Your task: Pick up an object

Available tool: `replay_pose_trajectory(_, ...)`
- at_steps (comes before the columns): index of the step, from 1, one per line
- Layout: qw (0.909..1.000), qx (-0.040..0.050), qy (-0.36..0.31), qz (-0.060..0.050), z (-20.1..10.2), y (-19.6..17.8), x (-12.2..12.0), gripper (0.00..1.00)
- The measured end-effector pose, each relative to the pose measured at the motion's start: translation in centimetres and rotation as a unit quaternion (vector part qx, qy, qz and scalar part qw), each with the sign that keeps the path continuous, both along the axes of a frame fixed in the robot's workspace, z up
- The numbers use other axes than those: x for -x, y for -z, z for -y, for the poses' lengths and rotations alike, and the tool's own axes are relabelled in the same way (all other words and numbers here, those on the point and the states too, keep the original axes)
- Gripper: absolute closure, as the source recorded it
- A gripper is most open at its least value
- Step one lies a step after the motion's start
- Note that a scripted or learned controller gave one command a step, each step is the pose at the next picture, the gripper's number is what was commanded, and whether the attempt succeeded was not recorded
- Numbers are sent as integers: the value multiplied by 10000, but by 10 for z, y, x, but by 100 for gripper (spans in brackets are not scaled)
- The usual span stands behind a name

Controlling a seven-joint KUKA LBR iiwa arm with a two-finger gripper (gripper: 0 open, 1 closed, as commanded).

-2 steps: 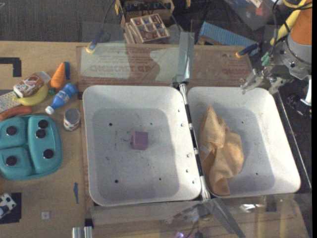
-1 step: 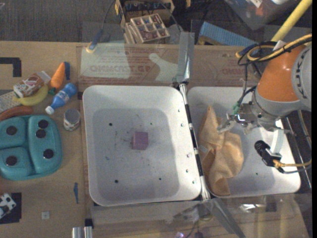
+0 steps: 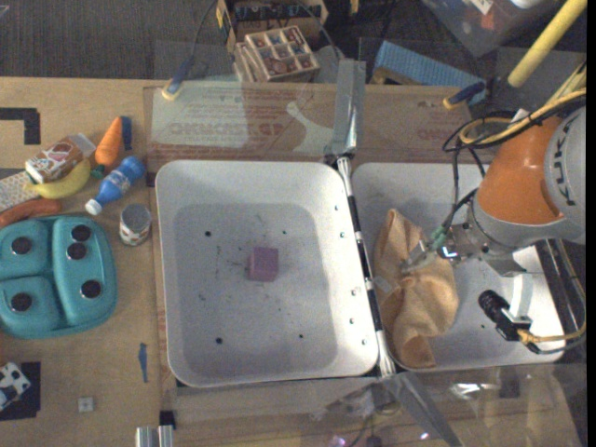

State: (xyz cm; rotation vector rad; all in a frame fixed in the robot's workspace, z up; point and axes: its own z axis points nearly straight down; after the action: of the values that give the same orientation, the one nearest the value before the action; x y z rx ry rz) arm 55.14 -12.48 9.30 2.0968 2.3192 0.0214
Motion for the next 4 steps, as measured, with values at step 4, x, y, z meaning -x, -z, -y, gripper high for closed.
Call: replay_pose_trajectory(4,9939,35,-1105,-30,73,1,-17,0)
